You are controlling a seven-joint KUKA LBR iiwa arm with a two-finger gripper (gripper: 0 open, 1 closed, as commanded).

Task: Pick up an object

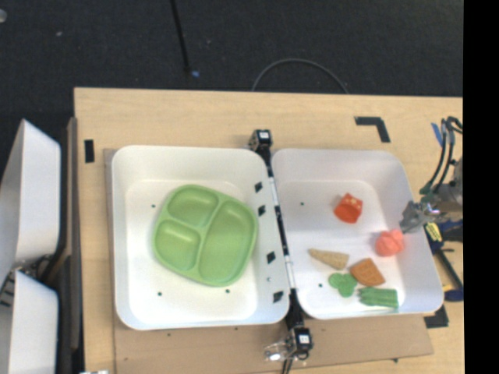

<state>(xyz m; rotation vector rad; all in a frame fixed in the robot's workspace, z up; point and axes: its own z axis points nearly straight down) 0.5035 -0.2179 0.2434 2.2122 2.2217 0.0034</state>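
Pink toy (390, 243) in right bin (312, 170), just beside jaws' gripper (413, 215)

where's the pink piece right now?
In the camera view the pink piece lies in the right bin, near its right wall, just below-left of the pincer and right of the red block.

green divided plate (205, 234) (left bin (132, 302)), black cable (178, 26)
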